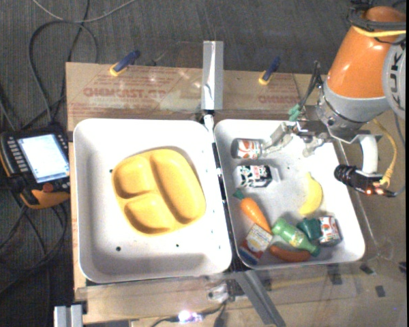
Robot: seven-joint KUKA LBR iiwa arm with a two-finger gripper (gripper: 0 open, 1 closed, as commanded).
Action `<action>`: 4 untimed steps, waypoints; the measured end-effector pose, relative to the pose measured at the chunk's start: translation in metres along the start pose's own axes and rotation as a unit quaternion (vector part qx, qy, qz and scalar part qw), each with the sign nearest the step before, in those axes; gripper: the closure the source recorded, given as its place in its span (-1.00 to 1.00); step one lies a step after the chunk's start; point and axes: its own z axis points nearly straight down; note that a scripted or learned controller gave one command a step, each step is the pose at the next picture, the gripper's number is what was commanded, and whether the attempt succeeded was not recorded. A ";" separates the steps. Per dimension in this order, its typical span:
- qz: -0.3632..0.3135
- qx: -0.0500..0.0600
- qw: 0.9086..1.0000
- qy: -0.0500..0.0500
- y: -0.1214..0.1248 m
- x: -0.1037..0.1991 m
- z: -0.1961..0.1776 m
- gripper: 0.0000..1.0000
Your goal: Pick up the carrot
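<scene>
The carrot (254,212), orange with a green stub at its top end, lies at a slant in the right bin (286,125) near that bin's left wall. My gripper (294,140) hovers over the back of the same bin, up and to the right of the carrot and well apart from it. Its fingers (278,139) are spread open with nothing between them. One fingertip sits close to a small can (247,148) lying at the bin's back left.
Around the carrot lie a black-and-white carton (254,175), a banana (312,195), a green bottle (292,234), a red-green can (326,229), a red sausage (290,254) and a small packet (257,238). The left bin (88,182) holds a yellow divided plate (160,189).
</scene>
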 end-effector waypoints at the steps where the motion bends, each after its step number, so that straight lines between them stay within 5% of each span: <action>1: -0.102 0.000 0.995 0.000 -0.056 0.016 0.082 -1.00; 2: -0.119 -0.006 0.993 -0.001 -0.068 -0.005 0.175 -1.00; 3: -0.120 -0.006 0.993 -0.001 -0.067 -0.004 0.166 1.00; 4: -0.092 0.001 0.996 -0.001 -0.085 0.086 0.057 1.00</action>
